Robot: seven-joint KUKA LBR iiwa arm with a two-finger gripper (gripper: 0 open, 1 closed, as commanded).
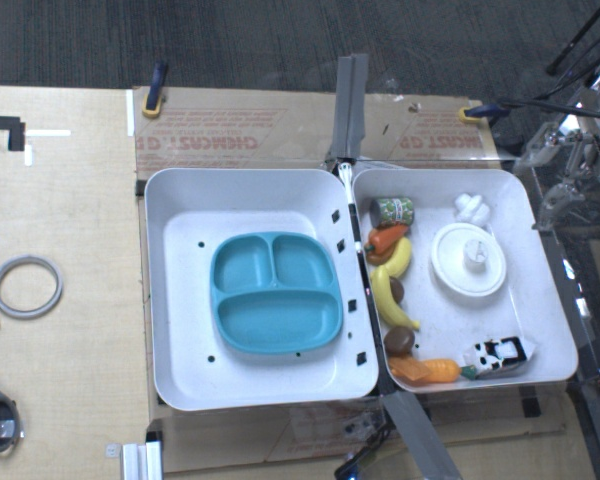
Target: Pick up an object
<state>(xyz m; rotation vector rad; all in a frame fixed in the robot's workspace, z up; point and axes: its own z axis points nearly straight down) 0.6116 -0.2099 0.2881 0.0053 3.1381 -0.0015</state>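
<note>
Status: the pick has not started, as far as I can judge from the camera view.

1. Left bin. It holds one blue divided plate, lying flat near the middle of the floor.

2. Right bin. All the small objects are here. Along the wall shared with the left bin, from far to near, I read:
- a green can on its side;
- an orange-red piece touching the top of a banana;
- a brown lump at the banana's lower end;
- a carrot lying along the near wall.
Just beside the carrot's tip is a black-and-white toy cow. A round white lid with a knob sits in the middle of the floor, and a small white piece lies just behind it.

3. Pincer. I cannot tell its state from this view. Every object listed rests on a bin floor; none is lifted.

4. Remaining work, in my judgement: the whole task. I still need to choose a target, approach, close and lift. The lid and the cow stand apart from their neighbours and look like the easier targets. The row along the shared wall is crowded, and the wall may block one side of a grasp there.
</note>
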